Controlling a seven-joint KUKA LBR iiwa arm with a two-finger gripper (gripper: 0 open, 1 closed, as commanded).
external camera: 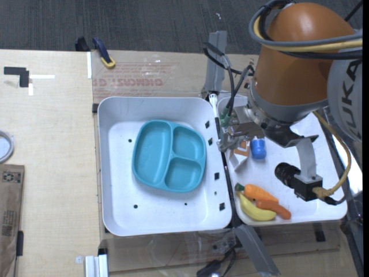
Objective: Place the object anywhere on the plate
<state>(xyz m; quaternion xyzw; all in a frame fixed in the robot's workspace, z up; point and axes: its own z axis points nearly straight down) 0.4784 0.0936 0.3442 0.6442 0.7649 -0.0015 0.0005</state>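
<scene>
Light wood tabletop (46, 131) with dark carpet beyond the far edge. Two white bins side by side: left bin (115, 212) holds a blue divided plate (169, 155), three compartments, sitting roughly mid-bin, slightly rotated. Nothing on the plate.

Right bin (328, 206) is where you'll find the arm (300, 56), orange band and grey body covering most of the far half. Gripper (236, 138) is down low at the bin's left wall, just beside the divider between the bins. Can't tell whether the fingers are released or clenched; clutter and cables hide them, so I'm not calling a grasp.

Objects in the right bin: small blue cylinder-shaped item (258, 149) just right of the gripper, with something orange and white (242, 151) touching it on the left. At the near edge, a yellow banana (255, 211) and an orange carrot (266, 199) lie together, carrot overlapping the banana. All well apart from the plate.

On the tabletop at left you've got a tape roll (4, 147) and a brown paper packet (11, 206).
</scene>
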